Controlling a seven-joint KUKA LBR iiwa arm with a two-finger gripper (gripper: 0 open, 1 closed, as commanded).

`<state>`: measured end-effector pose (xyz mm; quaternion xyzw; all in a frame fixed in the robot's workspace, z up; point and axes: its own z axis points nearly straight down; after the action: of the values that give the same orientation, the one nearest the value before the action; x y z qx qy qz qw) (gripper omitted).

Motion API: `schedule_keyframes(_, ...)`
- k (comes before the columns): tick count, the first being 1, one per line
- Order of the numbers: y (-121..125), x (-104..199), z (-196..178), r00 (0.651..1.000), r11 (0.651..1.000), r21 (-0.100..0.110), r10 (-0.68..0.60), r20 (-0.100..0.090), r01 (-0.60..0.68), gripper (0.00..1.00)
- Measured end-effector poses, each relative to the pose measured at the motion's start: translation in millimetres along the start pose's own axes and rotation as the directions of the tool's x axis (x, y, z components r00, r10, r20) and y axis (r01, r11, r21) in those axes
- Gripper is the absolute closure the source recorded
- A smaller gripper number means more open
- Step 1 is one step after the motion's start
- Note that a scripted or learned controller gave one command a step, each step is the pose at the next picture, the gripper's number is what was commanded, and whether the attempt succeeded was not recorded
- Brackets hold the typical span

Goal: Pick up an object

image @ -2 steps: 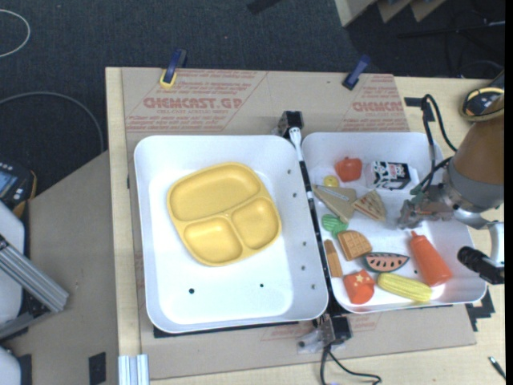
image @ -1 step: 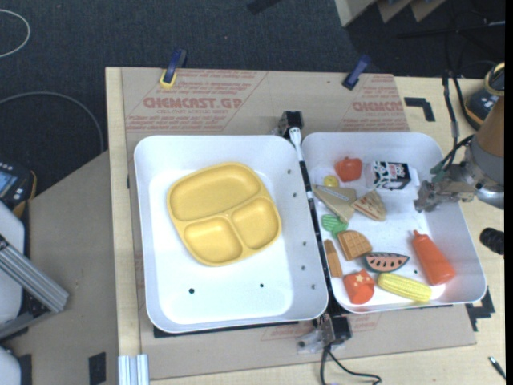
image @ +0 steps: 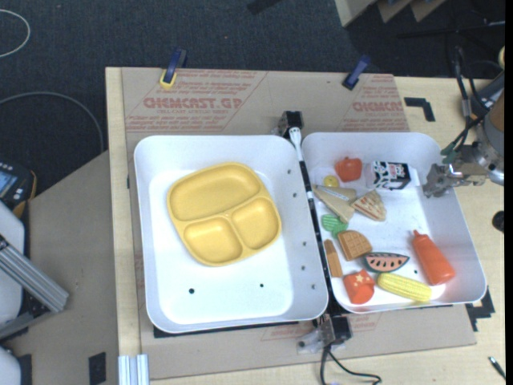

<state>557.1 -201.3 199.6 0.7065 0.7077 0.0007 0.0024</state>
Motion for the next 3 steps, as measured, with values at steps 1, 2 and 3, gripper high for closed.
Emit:
schedule_keyframes(1, 1, 0, -26, 1.0, 1.0, 0.0, 0.0, 0.0, 0.0, 1.0)
schedule_keyframes(2, 2, 59, -18, 1.0, 1.0, 0.007, -0.004, -0.005, 0.004, 1.0)
schedule_keyframes(3, -1, 107, -23, 1.0, 1.0, 0.007, -0.001, -0.004, 0.002, 1.0)
